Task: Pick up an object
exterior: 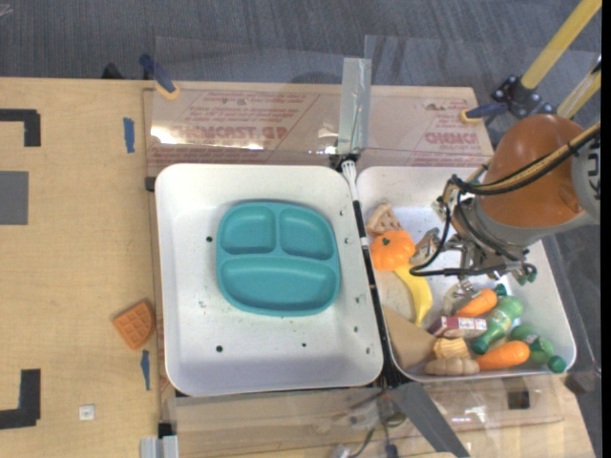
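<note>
Camera view, for your notes: claw (465, 273) low in the right bin (563, 324), over toy food beside the banana (417, 294); its opening can't be told. Teal plate (279, 258) in left bin (181, 256).

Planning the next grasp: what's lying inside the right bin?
The right bin holds an orange pumpkin, a banana, two carrots and other toy food; the arm hides whatever lies beneath it.

Left bin (181, 284) has teal divided tray (279, 258) at centre. Orange waffle piece (135, 323) on counter (67, 256), at bin's 8 o'clock.
</note>
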You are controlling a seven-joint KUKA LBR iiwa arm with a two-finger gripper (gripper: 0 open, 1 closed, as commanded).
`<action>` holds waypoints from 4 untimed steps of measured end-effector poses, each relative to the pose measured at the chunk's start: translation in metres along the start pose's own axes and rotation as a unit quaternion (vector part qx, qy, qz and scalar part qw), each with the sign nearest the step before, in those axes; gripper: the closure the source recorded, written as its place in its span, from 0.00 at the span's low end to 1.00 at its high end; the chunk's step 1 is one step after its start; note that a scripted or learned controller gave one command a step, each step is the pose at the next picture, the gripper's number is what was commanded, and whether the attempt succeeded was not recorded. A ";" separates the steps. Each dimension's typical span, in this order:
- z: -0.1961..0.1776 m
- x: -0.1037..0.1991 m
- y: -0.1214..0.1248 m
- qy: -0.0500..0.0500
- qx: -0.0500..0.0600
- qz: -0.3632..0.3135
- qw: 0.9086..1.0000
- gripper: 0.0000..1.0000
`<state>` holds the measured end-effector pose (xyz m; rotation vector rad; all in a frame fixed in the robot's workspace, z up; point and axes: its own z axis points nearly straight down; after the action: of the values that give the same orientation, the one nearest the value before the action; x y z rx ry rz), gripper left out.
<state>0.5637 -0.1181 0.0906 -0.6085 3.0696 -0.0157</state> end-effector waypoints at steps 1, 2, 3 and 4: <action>0.000 0.011 0.031 -0.002 -0.002 0.061 0.998 0.00; 0.000 0.009 0.025 0.000 -0.004 0.189 0.982 0.00; 0.002 -0.036 -0.003 0.000 -0.003 0.222 0.975 0.00; 0.001 0.040 -0.009 0.000 -0.002 0.179 0.984 0.00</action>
<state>0.5304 -0.1417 0.0897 -0.0478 3.1290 -0.0045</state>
